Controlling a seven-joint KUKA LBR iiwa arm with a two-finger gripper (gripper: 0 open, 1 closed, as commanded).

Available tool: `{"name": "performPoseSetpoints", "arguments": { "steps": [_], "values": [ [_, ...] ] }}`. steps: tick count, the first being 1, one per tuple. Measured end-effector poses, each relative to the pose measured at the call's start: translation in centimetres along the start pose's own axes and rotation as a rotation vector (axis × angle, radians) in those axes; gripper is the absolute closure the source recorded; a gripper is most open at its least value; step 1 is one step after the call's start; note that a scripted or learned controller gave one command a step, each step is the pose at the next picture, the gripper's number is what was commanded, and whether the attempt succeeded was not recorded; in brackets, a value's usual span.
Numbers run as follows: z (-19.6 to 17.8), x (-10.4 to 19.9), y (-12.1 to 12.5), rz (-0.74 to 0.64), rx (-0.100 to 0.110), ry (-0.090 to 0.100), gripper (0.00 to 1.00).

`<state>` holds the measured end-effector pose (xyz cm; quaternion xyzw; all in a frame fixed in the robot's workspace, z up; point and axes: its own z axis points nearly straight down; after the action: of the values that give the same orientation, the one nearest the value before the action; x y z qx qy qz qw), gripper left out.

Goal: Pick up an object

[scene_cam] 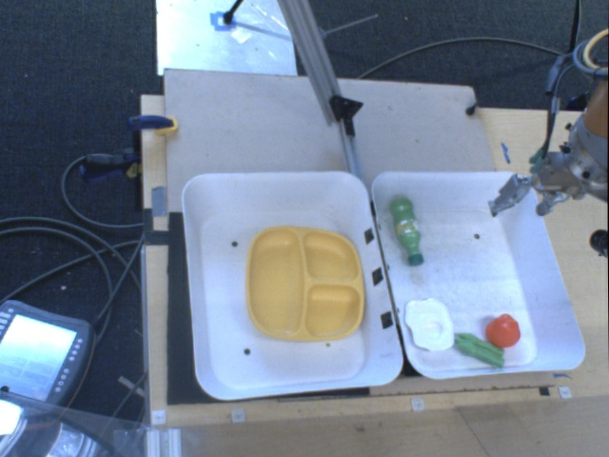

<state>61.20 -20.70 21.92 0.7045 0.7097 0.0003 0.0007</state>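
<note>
The right bin holds a green bottle lying near its left wall. At its front lie a white fried-egg toy, a green pod-shaped piece and a red tomato. My gripper hangs over the bin's far right rim, open, with nothing between its fingers. It is well to the right of the bottle and behind the tomato.
A yellow divided plate lies in the middle of the left bin. A grey pole slants down to the gap between the bins. Cables and a tablet lie on the floor at left.
</note>
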Motion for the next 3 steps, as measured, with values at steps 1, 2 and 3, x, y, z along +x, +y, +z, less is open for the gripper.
{"name": "performPoseSetpoints", "arguments": {
  "steps": [1,2,3],
  "values": [
    [0.0,0.0,0.0,-0.001,0.000,0.000,0.00],
    [5.8,-0.9,0.2,0.007,0.004,0.000,0.00],
    [11.2,-0.1,0.8,0.000,0.004,0.001,0.00]
  ]
}}
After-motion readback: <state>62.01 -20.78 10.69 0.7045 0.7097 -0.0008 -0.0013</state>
